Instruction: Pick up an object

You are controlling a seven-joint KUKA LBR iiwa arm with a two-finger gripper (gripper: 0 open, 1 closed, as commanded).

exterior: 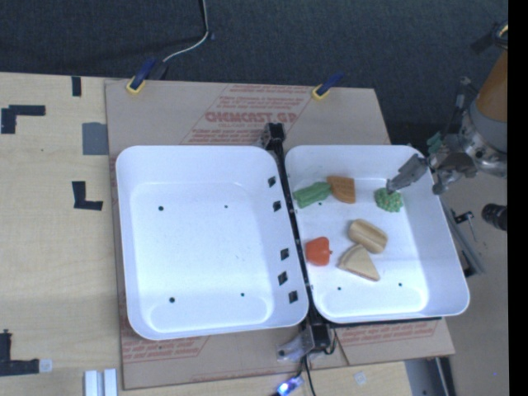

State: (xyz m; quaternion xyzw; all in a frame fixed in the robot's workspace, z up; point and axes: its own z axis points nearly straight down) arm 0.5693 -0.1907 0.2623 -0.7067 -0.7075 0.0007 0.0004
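Poised at right of frame over the right-hand bin (450,246): jaws of the gripper (412,172) spread apart, one finger tip touching the upper right of the green broccoli-like piece (388,200), which lies just below-left, ungripped.

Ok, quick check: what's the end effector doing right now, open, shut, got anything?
End effector: at the right bin's upper right, one fingertip by the green broccoli-like piece. Open or shut cannot be told, and no object visibly held.

Wooden bench (49,221); dark carpet (330,23)
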